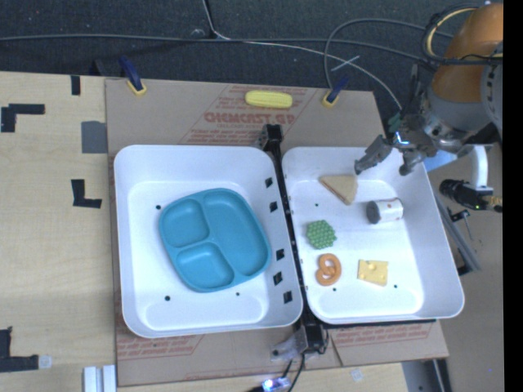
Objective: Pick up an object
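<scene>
Slanted overhead view of both bins

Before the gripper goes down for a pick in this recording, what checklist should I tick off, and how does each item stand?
1. Two-finger gripper open, nothing between its fingers: ok.
2. Gripper over the right white bin: ok, at its upper edge.
3. Nearest target, tan wedge-shaped piece, unobstructed: ok.
4. Grey-and-white cylinder apart from the wedge: ok.
5. Green knobbly ball, orange pretzel and yellow cheese block lying separately: ok.
6. Gripper height above the wedge: cannot tell.
</scene>
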You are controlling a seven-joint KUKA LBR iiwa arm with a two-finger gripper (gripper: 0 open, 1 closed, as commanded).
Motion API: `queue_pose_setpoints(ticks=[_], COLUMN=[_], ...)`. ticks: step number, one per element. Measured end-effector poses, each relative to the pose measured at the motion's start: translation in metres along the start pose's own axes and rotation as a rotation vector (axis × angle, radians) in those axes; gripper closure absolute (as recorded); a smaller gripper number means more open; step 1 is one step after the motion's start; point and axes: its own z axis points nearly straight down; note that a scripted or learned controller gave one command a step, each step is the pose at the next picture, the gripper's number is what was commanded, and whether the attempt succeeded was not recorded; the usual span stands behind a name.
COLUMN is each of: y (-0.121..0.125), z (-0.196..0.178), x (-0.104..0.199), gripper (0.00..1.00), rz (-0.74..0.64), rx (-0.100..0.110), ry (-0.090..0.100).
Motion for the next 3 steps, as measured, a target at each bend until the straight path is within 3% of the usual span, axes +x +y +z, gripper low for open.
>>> queue_pose_setpoints(ticks=[1, 3], y=[0.003, 0.003], z=[-0.008, 0.104], x=[0.000, -0.006], gripper=[0.00, 0.00], rz=[-0.003, -0.003], rx=[-0.013, -0.010], ry=[-0.002, -0.003])
